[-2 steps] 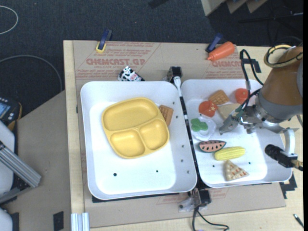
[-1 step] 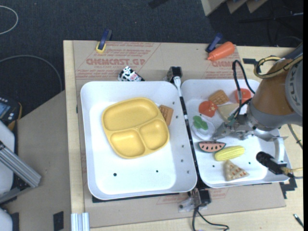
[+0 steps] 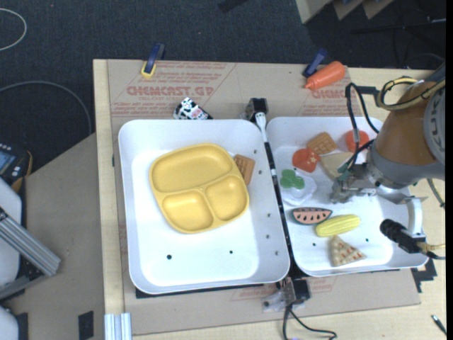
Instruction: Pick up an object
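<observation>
Red lettering [image 3: 170, 89] on the desk [image 3: 212, 83] seemingly reads "CHEMCAST GP". Corn [image 3: 337, 224] lies just below the end effector [image 3: 345, 188], whose grip cannot be told.

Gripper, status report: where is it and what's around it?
Gripper low in right bin, nothing visibly held. Watermelon slice and corn just below it. Yellow tray in left bin.
</observation>
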You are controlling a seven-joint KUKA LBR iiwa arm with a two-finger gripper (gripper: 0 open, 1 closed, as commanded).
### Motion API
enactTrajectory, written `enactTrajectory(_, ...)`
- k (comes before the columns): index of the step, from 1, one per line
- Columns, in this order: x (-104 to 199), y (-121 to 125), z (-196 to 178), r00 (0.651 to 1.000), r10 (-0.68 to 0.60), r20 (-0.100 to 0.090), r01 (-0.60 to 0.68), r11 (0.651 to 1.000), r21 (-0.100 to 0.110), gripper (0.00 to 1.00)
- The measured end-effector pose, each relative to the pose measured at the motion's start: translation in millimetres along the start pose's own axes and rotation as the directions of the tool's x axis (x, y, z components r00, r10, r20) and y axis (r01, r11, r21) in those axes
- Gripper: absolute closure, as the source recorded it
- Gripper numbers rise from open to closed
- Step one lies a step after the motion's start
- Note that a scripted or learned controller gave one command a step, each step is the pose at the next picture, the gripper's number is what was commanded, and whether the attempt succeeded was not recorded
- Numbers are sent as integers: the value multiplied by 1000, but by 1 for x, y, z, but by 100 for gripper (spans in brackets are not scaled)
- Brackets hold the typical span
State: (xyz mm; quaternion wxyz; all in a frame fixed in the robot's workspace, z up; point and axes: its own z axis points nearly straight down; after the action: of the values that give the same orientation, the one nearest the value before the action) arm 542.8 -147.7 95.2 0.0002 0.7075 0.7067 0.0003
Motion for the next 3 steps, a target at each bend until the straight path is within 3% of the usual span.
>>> enactTrajectory(1, 9, 1, -60, 1000, -3, 2, 3, 1000, -6, 100)
enactTrajectory(3, 10, 5, -132, 1000, -2, 2, 2, 1000, -6, 100)
